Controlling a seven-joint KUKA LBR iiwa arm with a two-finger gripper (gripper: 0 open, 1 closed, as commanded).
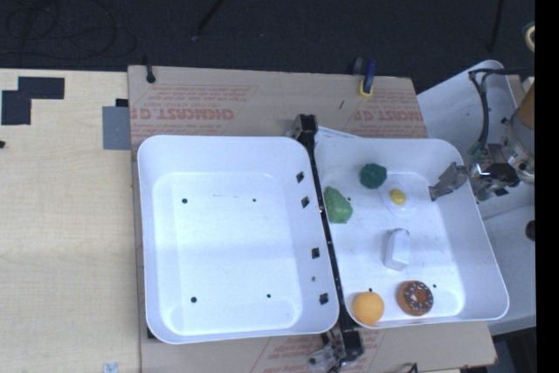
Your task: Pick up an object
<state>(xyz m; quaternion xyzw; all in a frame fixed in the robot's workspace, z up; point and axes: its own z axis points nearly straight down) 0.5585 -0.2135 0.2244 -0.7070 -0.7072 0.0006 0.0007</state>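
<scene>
A pale wood tabletop (pixel 61 214) carries a brown printed cardboard sheet (pixel 262 105) under two shallow white plastic bins, with dark floor and cables beyond its far edge. The left bin (pixel 157 188) has smooth bare walls, while the right bin (pixel 476 231) holds a dark green lump (pixel 373 176) and a small yellow piece (pixel 398 197) toward its far edge, a light green lump (pixel 337 207) against its left wall, a pale grey block (pixel 397 248) mid-floor, and an orange ball (pixel 369 307) beside a round brown doughnut (pixel 416 298) at its near edge. The claw (pixel 447 182) hangs over the right bin's far right edge, clear of all these, and whether it is wide or narrow cannot be told.
</scene>
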